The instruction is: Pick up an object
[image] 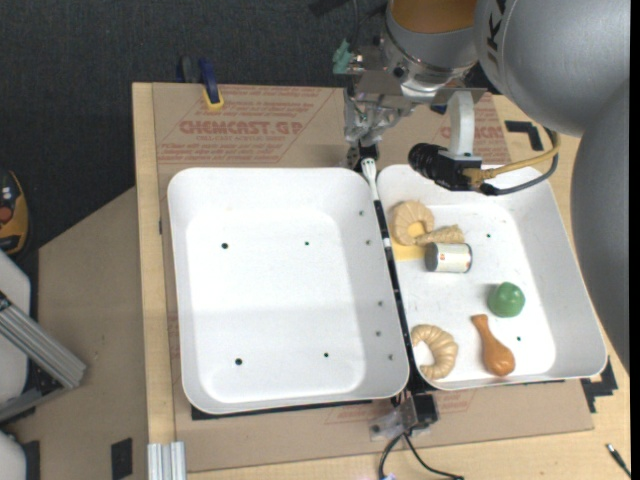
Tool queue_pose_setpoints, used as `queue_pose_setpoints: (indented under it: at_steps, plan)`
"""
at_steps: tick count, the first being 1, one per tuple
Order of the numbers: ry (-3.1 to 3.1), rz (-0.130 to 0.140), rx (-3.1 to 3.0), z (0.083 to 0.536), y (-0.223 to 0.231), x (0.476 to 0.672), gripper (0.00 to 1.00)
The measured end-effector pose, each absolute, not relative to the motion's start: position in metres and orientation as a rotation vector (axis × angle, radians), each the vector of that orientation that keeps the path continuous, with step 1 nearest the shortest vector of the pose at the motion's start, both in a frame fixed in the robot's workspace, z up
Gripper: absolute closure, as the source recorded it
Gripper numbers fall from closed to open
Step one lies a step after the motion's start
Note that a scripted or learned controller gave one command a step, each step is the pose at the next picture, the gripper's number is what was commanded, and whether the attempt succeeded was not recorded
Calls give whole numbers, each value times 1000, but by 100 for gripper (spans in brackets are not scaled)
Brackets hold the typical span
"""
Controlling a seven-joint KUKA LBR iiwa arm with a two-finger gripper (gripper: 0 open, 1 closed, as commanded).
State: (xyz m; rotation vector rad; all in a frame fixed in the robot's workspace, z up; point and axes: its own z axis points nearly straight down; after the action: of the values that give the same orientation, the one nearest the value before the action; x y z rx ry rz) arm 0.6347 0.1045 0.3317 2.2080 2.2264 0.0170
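Though I can see both bins from here, this is how things look to me:

Task so far: I think no pick is done yet. All the things I can see lie in the right bin [560, 228], and none is lifted.

What is left: I judge the whole pick is left. The arm must go down to a thing, close on it and lift it.

Gripper: the gripper [362, 153] hangs at the far end of the bins, right over the spot where the two rims meet. It looks thin and dark from here. I cannot tell how far open it is. I see nothing in it.

Touching: its tip seems to be at or just above the rim of the bins. I cannot tell if it touches.

Left bin: the left bin [200, 268] is white with small dark dots.

Things to pick: a croissant [410, 220] is near the far left of the right bin, with a white can [448, 258] just beside it. A green ball [507, 299] sits more to the right. A second croissant [435, 350] and an orange drumstick [494, 346] lie at the near end.

Closest thing: the far croissant is nearest the gripper, so I guess it is the easy one to try.

Desk: the bins sit on a brown board [150, 168] on the desk.
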Motion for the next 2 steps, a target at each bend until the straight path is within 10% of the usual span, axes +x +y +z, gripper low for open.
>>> queue_pose_setpoints:
  at_steps: [1,2]
  plan:
    - [2223,32,2206,547,169,613,100]
    - [2234,-15,2218,460,228,559,100]
